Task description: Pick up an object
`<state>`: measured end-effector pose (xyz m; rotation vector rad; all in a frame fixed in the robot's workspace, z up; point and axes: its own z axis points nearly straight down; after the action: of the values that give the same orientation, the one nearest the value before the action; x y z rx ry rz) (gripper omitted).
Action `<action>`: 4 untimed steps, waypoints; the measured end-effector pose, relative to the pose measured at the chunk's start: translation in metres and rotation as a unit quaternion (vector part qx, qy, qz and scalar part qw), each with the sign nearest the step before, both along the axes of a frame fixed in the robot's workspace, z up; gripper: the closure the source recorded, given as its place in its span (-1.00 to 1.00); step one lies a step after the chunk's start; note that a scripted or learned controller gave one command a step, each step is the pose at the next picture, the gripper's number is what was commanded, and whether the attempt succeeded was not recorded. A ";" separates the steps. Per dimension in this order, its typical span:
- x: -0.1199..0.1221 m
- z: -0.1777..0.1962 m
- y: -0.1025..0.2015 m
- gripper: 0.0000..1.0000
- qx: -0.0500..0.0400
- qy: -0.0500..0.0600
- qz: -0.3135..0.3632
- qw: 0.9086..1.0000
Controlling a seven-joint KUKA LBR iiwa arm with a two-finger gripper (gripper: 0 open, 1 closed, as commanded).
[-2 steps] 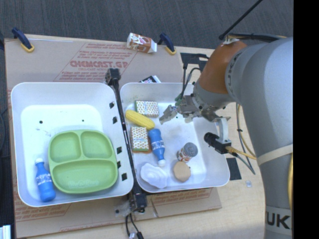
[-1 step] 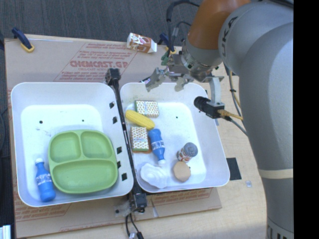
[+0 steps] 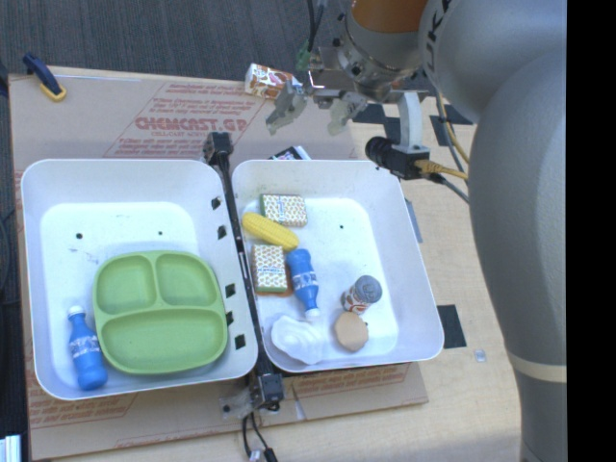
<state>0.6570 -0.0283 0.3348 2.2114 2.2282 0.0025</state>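
Red print runs across the cardboard sheet [image 3: 144, 114] beneath the bins, near its far edge — the large line reads "CHEMCAST GP", with smaller red lines above and below it too small to make out. On the grey arm [image 3: 500, 85], just below the orange band, dark letters show part of the maker's name — "KU" can be read, the rest cut off. The bottles, boxes and can in the bins carry labels, but their print is too small to read.
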 end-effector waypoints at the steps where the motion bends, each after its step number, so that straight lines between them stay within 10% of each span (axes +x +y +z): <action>1: -0.049 -0.153 0.214 -1.00 0.000 0.005 0.001 1.000; 2: -0.005 -0.215 0.246 -1.00 -0.001 0.003 0.001 1.000; 4: -0.157 -0.240 0.246 -1.00 0.002 -0.009 -0.001 1.000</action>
<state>0.5004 0.2181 0.0953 2.2080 2.2185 0.0262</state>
